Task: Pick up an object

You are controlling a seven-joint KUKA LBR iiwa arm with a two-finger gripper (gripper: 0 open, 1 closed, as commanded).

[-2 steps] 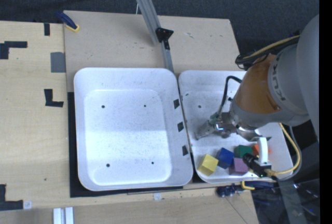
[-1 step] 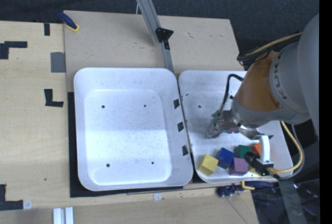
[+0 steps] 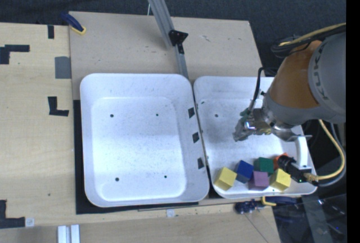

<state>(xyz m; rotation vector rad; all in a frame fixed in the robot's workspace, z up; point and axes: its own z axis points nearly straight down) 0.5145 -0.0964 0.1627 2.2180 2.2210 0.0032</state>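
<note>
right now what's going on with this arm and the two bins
A grey arm with an orange band reaches in from the right, its gripper hanging over the right bin. Nothing shows between its fingers. A cluster of small blocks sits along that bin's near edge: a yellow block, a blue block, a green block, a purple block and another yellow one. The gripper is above bare floor, short of the blocks. The left bin sits beside it.

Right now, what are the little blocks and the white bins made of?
The blocks look like foam or painted wood: solid bright colours, matte, no shine. I can't tell which. The left bin and right bin look like moulded plastic: smooth white walls, rounded corners, a dull sheen with dark speckles.
</note>
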